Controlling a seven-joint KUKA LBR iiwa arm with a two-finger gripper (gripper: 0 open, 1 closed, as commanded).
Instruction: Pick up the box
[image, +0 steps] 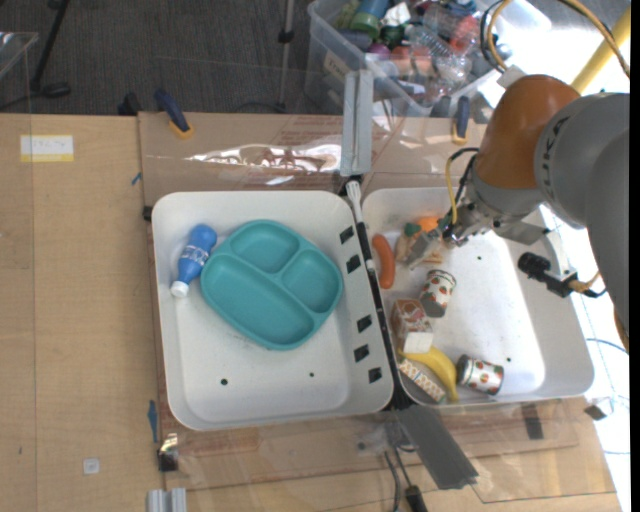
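Note:
A small brown-and-white box (410, 319) lies in the right bin (520, 300), near its left wall. The grey arm with its orange band reaches in from the upper right. Its gripper (447, 232) hangs low over the bin's far left part, well behind the box. Right beside the gripper's tip are a small orange piece (428, 224) and a brownish packet (412, 246). I see nothing held in the gripper.
The right bin also holds an orange sausage-shaped toy (383, 258), two printed cans (437, 291) (482, 374), a banana (436, 366) and a flat packet (420, 380). In the left bin (200, 390) lie a teal divided plate (272, 283) and a blue bottle (192, 257).

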